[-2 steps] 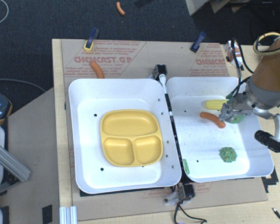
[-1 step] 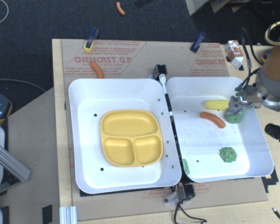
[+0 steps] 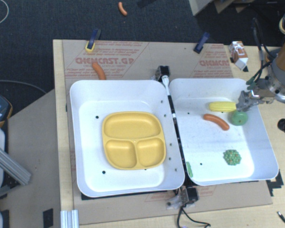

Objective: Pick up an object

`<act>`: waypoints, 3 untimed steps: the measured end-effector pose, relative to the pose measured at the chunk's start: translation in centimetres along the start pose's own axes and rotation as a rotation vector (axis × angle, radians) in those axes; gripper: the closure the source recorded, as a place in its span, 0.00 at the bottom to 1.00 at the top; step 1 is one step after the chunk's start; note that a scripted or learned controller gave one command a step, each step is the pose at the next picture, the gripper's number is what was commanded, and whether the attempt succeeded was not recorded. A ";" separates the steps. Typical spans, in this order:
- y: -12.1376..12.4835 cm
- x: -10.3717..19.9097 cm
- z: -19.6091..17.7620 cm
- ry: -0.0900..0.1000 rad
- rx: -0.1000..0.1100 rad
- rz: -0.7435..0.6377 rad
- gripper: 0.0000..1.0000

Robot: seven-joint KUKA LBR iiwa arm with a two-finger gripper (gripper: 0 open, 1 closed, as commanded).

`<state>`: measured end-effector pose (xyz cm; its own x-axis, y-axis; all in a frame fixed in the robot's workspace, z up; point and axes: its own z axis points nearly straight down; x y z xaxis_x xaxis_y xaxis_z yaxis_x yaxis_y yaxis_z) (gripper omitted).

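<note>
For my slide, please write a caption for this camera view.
Gripper over right bin near corn, sausage, green ball; yellow tray in left bin.

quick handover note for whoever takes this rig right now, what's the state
Tool: low over the right bin's far right corner, above the green ball and at the end of the corn. Whether it is open or shut cannot be read, and nothing is seen held.
Right bin: corn, sausage, green ball, broccoli nearer the front.
Left bin: yellow tray.
Outside the bins: another sausage on the board behind the left bin.
Done: nothing lifted yet.
Left: grasp one object, likely the ball or corn, and raise it.
</note>
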<state>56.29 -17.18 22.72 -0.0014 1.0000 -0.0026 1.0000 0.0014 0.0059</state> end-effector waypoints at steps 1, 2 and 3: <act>-0.8 4.9 0.9 0.005 0.009 -0.003 1.00; -0.3 10.9 -0.2 0.005 0.004 -0.006 1.00; -1.2 15.8 1.3 0.006 0.010 -0.004 1.00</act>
<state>55.10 -1.37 21.41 -0.0050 1.0000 0.0032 1.0000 0.0050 -0.0037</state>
